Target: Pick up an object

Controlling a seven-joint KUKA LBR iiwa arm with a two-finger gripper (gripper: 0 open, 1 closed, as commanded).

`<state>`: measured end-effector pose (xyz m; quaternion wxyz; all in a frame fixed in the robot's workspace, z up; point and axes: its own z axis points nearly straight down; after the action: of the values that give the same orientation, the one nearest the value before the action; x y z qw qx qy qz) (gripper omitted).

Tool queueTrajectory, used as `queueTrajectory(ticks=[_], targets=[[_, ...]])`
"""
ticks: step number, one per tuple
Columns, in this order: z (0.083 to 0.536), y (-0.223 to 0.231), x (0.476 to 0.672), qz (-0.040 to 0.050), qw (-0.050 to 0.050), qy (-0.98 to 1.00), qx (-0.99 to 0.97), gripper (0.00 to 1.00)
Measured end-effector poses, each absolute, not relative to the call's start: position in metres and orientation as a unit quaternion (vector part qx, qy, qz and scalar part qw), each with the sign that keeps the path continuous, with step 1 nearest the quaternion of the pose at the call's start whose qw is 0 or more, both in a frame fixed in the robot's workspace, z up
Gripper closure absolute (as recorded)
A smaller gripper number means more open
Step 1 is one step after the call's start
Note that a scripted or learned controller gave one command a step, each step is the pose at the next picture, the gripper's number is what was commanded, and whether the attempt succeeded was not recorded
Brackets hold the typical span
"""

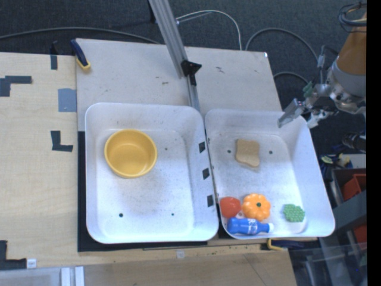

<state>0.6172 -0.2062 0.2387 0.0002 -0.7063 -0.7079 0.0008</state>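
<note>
Now | jaws (296, 113) over right bin (309, 159) far rim, grip state unclear | bread (247, 152) below-left, apart

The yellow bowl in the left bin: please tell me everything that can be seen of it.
The yellow bowl is round, one plain colour all over, and looks like smooth plastic. It stands upright with its opening facing up, and nothing shows inside it. It rests on the floor of the left bin, in the part far from the camera and near the left wall. No other object touches it; the tool is far from it, above the far right corner of the right bin.
</note>
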Motion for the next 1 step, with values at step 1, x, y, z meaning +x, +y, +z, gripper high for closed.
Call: queueTrajectory(ticks=[1], targets=[[0.2387,-0.2063,0.6172,0.0010,0.000,-0.708,-0.706,0.00]])
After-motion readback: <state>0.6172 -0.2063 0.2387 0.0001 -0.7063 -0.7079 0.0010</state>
